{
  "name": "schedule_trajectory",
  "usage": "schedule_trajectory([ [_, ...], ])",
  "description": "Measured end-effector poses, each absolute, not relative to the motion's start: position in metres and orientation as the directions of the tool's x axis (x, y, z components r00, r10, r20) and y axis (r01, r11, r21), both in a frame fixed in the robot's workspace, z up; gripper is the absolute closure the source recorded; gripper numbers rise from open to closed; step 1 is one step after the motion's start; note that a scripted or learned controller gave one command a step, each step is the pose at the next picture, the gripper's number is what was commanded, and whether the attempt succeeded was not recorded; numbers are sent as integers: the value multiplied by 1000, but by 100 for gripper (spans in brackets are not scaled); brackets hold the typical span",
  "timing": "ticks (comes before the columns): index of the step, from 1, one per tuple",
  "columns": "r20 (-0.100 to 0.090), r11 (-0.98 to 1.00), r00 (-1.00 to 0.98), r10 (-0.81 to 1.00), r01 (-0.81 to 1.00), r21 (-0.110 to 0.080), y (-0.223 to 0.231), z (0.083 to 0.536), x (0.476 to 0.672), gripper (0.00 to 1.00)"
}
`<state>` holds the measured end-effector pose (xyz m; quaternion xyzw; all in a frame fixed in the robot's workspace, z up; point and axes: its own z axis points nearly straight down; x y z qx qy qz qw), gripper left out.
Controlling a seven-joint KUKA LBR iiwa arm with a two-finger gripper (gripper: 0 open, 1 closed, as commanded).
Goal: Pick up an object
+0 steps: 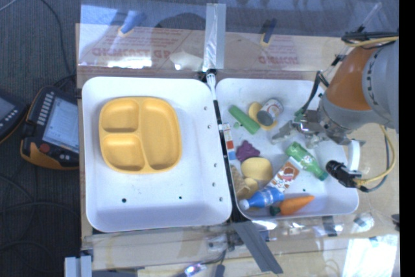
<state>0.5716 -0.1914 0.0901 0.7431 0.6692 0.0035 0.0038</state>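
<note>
From the camera above the bench, two shallow white plastic bins sit side by side, their smooth rounded walls meeting at the middle. The left bin [130, 204] bears a glossy yellow tray [139, 134], a rounded square moulded into three compartments. The right bin [337, 204] carries a loose clutter of small things: a green stick-shaped piece [244, 119] lying at a slant, a round silvery tin [268, 112] beside it, a purple lumpy piece [247, 152], a soft-looking yellow domed object [257, 169], a blue bottle [263, 198] lying on its side, an orange carrot shape [297, 204] tapering toward the right, and a slim red-and-white packet [286, 175] between them. A green bottle [307, 160] lies tilted near the middle of this bin, just beside the tool. The grey arm with its orange band [350, 84] reaches in from the right, and its gripper [293, 130] (a dull metal assembly) sits low over the bin, near the green bottle and the tin; whether it is parted or closed cannot be told, and nothing can be made out in its grasp.
</note>
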Motion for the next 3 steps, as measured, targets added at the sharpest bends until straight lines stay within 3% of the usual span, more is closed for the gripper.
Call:
schedule_trajectory([
  [1, -3, -173, 173, 985, 985, 15, -193, 91, 530, 0],
  [2, -1, -172, 172, 985, 985, 16, -192, 100, 531, 100],
  [3, -3, -251, 251, 968, 968, -1, -155, 215, 551, 100],
])
